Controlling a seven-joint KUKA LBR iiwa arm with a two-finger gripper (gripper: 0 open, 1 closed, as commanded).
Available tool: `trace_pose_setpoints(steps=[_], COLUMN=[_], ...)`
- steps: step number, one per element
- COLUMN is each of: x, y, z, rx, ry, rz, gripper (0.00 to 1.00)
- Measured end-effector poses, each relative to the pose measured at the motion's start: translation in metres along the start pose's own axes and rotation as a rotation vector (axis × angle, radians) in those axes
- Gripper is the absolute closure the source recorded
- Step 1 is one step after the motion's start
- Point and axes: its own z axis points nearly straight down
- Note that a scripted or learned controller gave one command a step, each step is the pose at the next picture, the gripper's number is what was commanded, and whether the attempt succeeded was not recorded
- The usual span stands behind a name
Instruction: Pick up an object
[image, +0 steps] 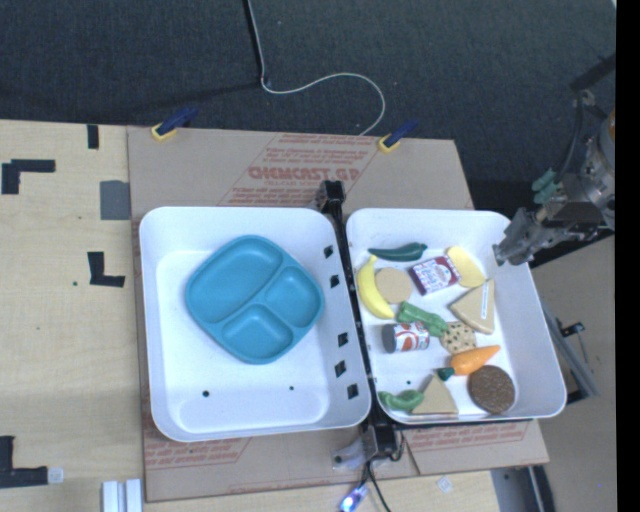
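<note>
The gripper (512, 248) hovers at the right bin's (548, 340) rim; finger state unclear. The banana (369, 290), seemingly light, rigid plastic, looks best pinched across its middle.

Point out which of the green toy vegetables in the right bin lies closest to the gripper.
The dark green chilli pepper at the bin's far end, above the yellow banana. The other green pieces lie mid-bin and at the near edge, farther from the gripper.

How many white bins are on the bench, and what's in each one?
2. The left bin holds a blue divided plate. The right bin holds a pile of toy food, including a banana, a carrot and a brown cookie.
</note>
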Motion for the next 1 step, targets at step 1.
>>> trace_pose_setpoints(steps=[1], x=[0.0235], y=[-0.0036], z=[0.1113], rx=[0.023], ry=[0.002], rz=[0.006], gripper=[1.0])
